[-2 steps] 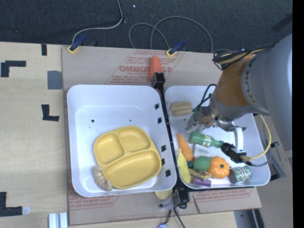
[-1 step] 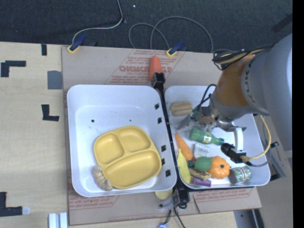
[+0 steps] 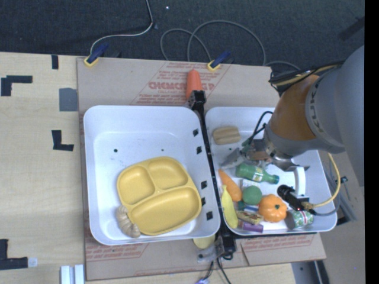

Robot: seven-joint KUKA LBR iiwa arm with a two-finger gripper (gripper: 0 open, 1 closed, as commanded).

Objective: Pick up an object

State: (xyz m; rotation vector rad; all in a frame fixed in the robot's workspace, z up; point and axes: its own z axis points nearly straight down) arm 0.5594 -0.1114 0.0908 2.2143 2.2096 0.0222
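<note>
The objects to pick from lie crowded in the right bin (image 3: 269, 112). A green bottle (image 3: 256, 173) lies on its side near the bin's middle, its neck pointing right. Just left of it an orange carrot (image 3: 231, 186) lies at a slant, and below the bottle sits a green round fruit (image 3: 252, 194). An orange pumpkin (image 3: 272, 208) rests at the near wall, touching the green fruit, with a small green can (image 3: 299, 218) just to its right. A yellow banana (image 3: 228, 209) lies along the bin's left wall, and a tan bread piece (image 3: 225, 135) sits apart near the far left corner.

The gripper (image 3: 253, 153) hangs low in the right bin, just above the bottle's left end; whether it is open or closed cannot be told, and nothing is seen held in it. The arm (image 3: 320, 114) reaches in from the right, its orange band above the wrist.

The left bin (image 3: 98, 158) holds a yellow divided tray (image 3: 159, 194) with a beige ridged object (image 3: 126, 220) tucked against its near left corner. Both bins rest on a cardboard sheet (image 3: 136, 81) on the bench (image 3: 35, 176).
</note>
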